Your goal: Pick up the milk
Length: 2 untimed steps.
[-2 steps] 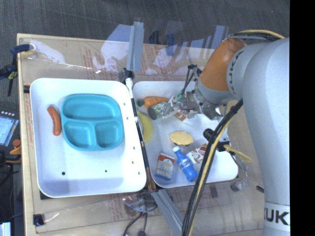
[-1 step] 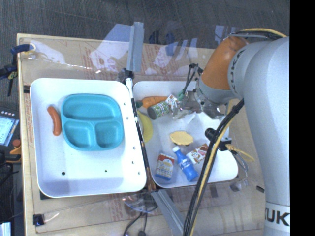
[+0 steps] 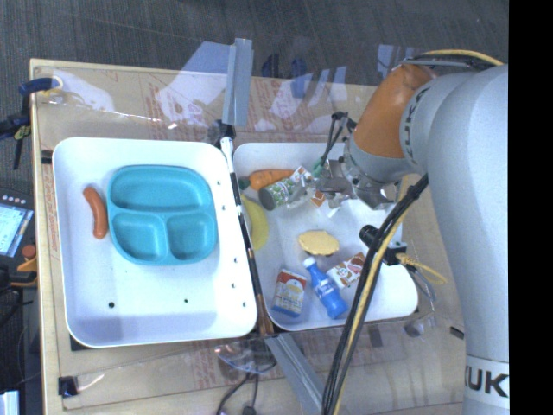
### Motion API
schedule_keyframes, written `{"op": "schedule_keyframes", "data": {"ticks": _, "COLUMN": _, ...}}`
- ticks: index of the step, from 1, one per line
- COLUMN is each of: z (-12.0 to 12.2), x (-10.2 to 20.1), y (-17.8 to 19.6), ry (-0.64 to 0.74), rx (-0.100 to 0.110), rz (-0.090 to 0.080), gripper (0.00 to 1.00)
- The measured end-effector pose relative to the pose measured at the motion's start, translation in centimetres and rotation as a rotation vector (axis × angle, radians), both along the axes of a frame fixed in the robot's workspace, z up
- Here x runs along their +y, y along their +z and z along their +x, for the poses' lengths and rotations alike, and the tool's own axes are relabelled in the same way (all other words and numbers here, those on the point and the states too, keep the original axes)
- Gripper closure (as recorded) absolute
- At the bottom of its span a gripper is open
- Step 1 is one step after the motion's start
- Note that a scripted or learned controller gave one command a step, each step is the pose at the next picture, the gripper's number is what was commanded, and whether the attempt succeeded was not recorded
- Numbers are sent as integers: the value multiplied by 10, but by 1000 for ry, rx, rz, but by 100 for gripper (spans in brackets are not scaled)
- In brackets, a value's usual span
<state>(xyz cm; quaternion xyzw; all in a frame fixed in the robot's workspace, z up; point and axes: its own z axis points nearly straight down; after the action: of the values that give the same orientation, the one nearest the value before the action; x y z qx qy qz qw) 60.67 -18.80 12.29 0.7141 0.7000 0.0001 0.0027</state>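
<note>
In the right bin (image 3: 406,296), milk (image 3: 348,271) lies beside bottle (image 3: 326,290); fingers (image 3: 333,190) state unclear.

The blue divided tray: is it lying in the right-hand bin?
No. The blue divided tray lies in the left bin, beside a sausage.

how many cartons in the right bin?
2, as far as I can tell. One carton lies near the front edge, left of the blue bottle. A smaller carton sits right of that bottle. The arm may hide more.
</note>
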Motion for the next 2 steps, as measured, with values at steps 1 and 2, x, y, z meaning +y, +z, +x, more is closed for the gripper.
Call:
{"op": "schedule_keyframes", "data": {"ticks": 1, "z": 34, "x": -17, "y": -33, "ry": 55, "rx": 8, "rz": 4, "gripper": 0}}
{"op": "schedule_keyframes", "data": {"ticks": 2, "z": 34, "x": -15, "y": -23, "ry": 61, "rx": 9, "rz": 5, "gripper": 100}}
